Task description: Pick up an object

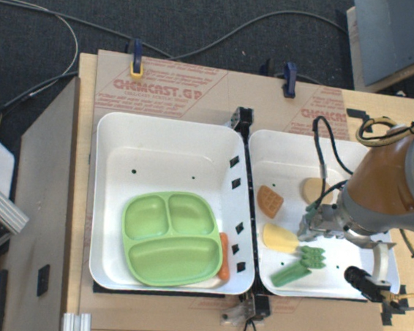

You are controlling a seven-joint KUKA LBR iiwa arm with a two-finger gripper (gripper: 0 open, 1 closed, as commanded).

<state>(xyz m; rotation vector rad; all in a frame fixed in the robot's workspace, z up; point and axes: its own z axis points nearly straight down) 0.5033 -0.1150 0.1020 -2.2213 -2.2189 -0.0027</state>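
Bins sit side by side on the worktop (164, 83): the left bin (109, 187) holds a green divided plate (174, 237) with an orange carrot (224, 258) at its right edge. The right bin (289, 151) holds a waffle (269, 201), a tan round piece (312, 188), a yellow piece (280, 238) and a green vegetable (298, 266) (all lying loose), with the gripper (318, 228) low just above the green vegetable, its grip state impossible to tell.

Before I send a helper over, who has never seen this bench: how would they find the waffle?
Go to the right-hand white bin. Near its left wall, above the yellow piece, lies the waffle. It alone is orange-brown with a grid pattern; the neighbours are plain yellow, tan or green.
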